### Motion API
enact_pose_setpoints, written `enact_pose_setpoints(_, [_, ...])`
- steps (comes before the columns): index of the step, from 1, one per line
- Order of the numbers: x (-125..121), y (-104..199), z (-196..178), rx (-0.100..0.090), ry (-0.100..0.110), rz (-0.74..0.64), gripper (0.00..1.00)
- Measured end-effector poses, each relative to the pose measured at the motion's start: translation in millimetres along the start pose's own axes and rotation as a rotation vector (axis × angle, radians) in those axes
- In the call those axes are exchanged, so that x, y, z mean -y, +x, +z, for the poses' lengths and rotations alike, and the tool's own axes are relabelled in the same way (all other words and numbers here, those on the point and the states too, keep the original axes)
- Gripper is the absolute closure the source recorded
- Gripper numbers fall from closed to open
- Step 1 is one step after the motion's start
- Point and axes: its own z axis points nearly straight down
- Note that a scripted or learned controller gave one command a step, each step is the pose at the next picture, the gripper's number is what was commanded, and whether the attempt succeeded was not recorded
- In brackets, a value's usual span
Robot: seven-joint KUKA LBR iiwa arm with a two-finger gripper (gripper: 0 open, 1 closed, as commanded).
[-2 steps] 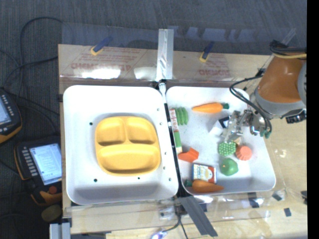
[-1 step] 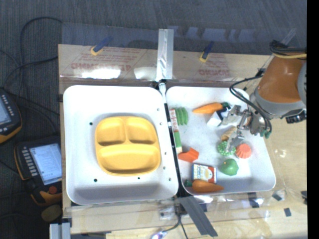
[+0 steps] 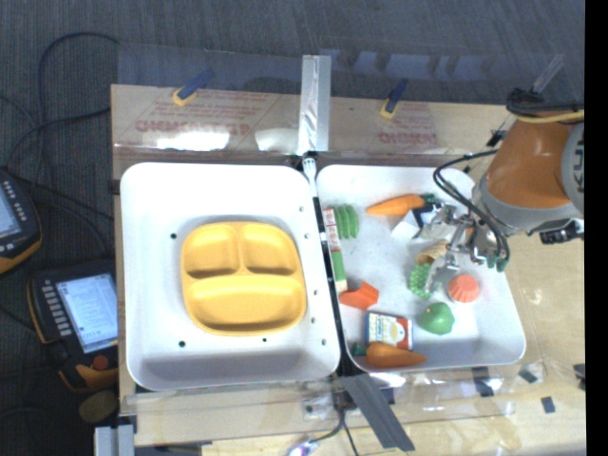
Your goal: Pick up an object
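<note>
1. I see the arm (image 3: 532, 174) reaching in from the right over the right bin (image 3: 503, 345).
2. Gripper (image 3: 445, 245) sits low in the bin's right half, amid cables and metal parts. I can't tell its state from this angle.
3. Just below it: a green leafy piece (image 3: 420, 278), touching or nearly so. Can't tell if it's gripped.
4. Beside that: a round orange-red piece (image 3: 464, 289) and a green apple (image 3: 436, 318).
5. A carrot (image 3: 395, 204) lies near the bin's top, left of the gripper.
6. Left side of this bin: green pepper (image 3: 347, 220), orange wedge (image 3: 358, 297), small carton (image 3: 388, 330), second carrot (image 3: 393, 355) at the front wall.
7. Left bin (image 3: 152, 350) holds a yellow divided tray (image 3: 244, 275), well apart from the gripper.
</note>
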Motion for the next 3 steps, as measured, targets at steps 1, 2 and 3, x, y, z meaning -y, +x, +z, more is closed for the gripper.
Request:
enact_pose_setpoints(1, [-5, -8, -1, -0.010, 0.014, -0.054, 0.00])
enact_pose_setpoints(2, [-9, -9, -1, -0.013, 0.010, 0.024, 0.00])
enact_pose_setpoints(3, [-9, -19, -2, -0.026, 0.010, 0.005, 0.00])
